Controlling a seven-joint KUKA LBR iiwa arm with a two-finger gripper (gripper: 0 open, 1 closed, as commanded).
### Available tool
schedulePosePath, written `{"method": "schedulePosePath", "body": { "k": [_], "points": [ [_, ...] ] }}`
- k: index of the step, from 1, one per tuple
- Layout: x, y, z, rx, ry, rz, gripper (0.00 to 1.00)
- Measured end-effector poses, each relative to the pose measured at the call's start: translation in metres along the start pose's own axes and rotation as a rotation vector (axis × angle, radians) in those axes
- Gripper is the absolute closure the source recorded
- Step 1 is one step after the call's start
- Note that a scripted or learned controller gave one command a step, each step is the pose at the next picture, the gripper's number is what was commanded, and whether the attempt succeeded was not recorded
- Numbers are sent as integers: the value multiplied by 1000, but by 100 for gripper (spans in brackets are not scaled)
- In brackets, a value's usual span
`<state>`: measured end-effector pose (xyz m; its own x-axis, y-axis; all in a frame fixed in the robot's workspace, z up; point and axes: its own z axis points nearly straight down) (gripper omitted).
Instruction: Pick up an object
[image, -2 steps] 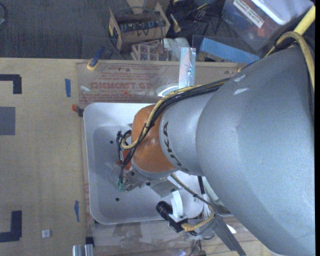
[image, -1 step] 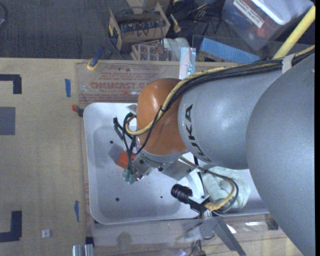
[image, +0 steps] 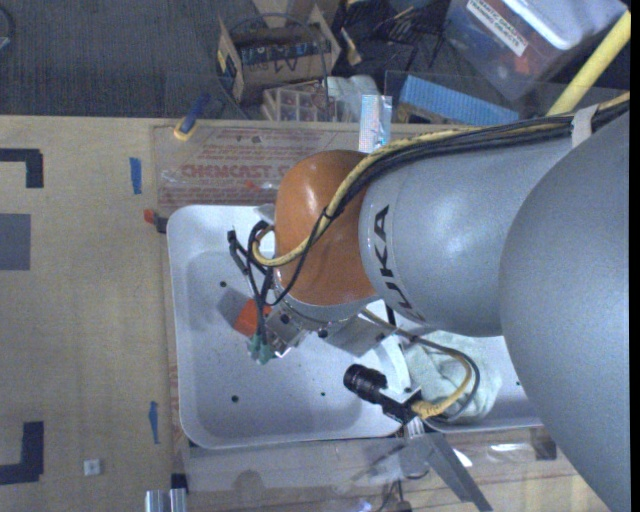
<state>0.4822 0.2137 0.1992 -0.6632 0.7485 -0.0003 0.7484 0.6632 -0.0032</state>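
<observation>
In the shallow white plastic bin (image: 200, 400), the grey arm's two-finger gripper (image: 262, 347) hangs low just beside a small orange-red object (image: 245, 316), how its jaws stand I cannot tell, so the pick looks not yet done, with the lift left.

Wooden bench (image: 80, 330) bears white bin (image: 200, 400); blue tape strips (image: 136, 176) on bench.

the arm (image: 440, 250) covers most of the white bin (image: 200, 300), from its centre toward three o'clock. an orange object (image: 246, 316) shows as a sliver at the wrist's nine o'clock edge, the rest hidden. the arm's bulk is cut off at three o'clock.
</observation>
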Motion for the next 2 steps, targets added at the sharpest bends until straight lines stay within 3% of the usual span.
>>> {"method": "schedulePosePath", "body": {
  "k": [2],
  "points": [
    [-3, 2, -14, 3, -1, 3, 100]
  ]
}}
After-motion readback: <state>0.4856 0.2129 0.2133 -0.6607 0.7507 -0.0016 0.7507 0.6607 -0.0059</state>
